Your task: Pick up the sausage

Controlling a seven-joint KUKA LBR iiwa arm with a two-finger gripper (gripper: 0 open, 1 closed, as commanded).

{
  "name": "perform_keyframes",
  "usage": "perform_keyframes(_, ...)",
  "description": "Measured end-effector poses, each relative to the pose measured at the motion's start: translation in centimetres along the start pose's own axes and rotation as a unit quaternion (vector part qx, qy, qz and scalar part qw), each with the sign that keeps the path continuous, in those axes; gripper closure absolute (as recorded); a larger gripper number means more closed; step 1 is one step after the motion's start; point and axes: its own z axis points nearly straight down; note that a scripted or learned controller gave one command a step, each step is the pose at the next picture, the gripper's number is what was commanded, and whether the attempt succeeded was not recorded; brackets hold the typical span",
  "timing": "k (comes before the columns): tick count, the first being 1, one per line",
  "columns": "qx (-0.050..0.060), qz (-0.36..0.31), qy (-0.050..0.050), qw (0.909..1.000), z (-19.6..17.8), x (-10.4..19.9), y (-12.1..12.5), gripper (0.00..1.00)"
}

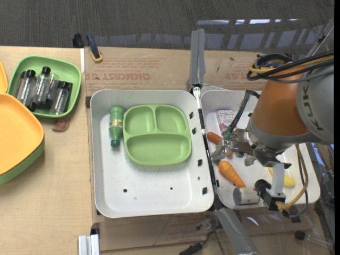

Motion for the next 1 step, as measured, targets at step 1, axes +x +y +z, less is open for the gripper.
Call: perform_keyframes(1,0.001,0.003,-0.001,1.0000,-0.80,-0.20,0.07,1.00)
